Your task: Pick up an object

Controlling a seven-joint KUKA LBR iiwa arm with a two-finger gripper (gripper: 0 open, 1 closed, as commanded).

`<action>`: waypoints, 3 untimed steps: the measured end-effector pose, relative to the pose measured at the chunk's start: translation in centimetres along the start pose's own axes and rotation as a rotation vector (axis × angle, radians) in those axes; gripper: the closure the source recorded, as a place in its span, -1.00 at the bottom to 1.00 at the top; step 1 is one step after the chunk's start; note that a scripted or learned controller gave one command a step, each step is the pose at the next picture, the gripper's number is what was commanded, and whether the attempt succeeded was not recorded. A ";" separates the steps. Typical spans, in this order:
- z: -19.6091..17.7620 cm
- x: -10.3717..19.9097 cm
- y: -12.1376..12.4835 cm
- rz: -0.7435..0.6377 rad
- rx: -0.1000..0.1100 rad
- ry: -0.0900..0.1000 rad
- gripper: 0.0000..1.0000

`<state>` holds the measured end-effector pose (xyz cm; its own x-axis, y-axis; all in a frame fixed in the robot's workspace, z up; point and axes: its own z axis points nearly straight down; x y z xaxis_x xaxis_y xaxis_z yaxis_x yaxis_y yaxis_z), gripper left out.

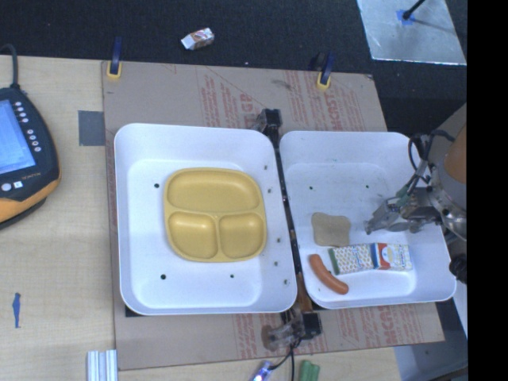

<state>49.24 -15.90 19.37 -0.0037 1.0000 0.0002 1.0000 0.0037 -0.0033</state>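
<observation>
In the right bin [349, 153] lie a tan flat slab [331, 229], a red-orange sausage [328, 274] and a white carton with green and red print [371, 257]. My gripper [386, 217] reaches in from the right and hovers above the bin's right half, just over the carton's upper right end. Nothing shows between its fingers. The left bin [139, 213] holds a yellow divided plate [214, 213].
A teach pendant [20, 161] rests on the bench at the far left. Clamps [113, 63] hold the cardboard at the back. A small wrapped scrap [198, 39] lies on the dark floor beyond the bench.
</observation>
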 end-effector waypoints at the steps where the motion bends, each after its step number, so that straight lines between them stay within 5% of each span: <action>1: 4.8 6.2 1.6 -0.003 0.001 -0.001 -1.00; 2: 10.3 6.1 5.9 -0.002 0.001 -0.002 -1.00; 3: 10.2 6.1 5.7 -0.001 0.003 0.000 -1.00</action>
<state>54.88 -9.76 9.13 -0.0045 1.0000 -0.0003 1.0000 0.0045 -0.0058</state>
